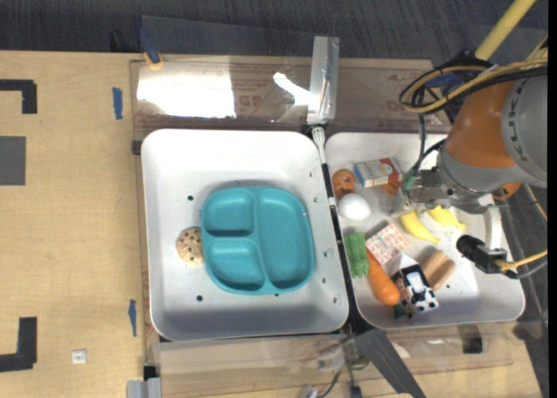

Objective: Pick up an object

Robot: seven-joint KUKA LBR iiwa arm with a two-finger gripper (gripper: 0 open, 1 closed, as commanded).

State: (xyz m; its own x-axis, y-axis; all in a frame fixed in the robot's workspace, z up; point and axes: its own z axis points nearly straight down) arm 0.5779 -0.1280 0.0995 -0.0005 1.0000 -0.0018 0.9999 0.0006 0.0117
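Print on the small carton (pixel 376 172) is too small to read.

Even bright overhead light, glare on clear plastic sheet (pixel 231 91) (top), soft shadows, slight blur

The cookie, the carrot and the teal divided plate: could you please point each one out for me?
Cookie (pixel 190 245): camera view, middle of its speckled top.
Carrot (pixel 382 286): camera view, middle of its orange body.
Teal divided plate (pixel 305 239): camera view, its right rim.
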